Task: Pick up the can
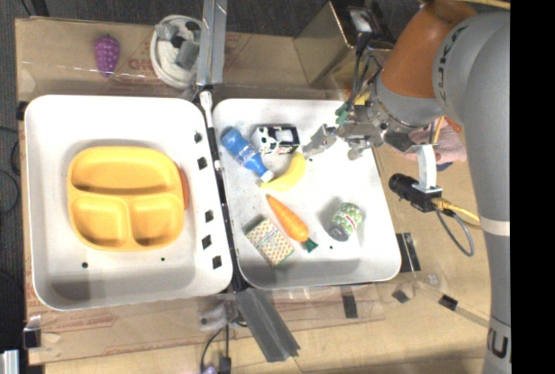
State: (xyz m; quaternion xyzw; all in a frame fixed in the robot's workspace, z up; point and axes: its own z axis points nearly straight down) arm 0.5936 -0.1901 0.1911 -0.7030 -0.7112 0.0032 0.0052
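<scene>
**Can lies toward six o'clock of the claw**

Can [345, 220], green and white with a pale top, lies tipped in the right bin [375, 181], at about four o'clock of that bin's floor. It is near the carrot [289, 222] but not touching it, with a strip of white floor between the two. Its long axis seems to run roughly from ten o'clock to four o'clock, though the label blurs its outline and the lie is hard to fix exactly.

The claw [338, 138] hangs over the same bin near its one o'clock corner, its fingers spread with nothing between them. One fingertip reaches toward the banana [289, 173] and the black-and-white carton [277, 138], which sit at nine o'clock of it.

From the claw the can lies toward six o'clock, well apart, with bare floor in between. That gap is what the coming move turns on: by my reckoning the arm must travel toward six o'clock, then turn the wrist so the fingers close across the can's short width and not along its length. The carrot, at nine o'clock of the can, leaves only modest room on that side.
</scene>
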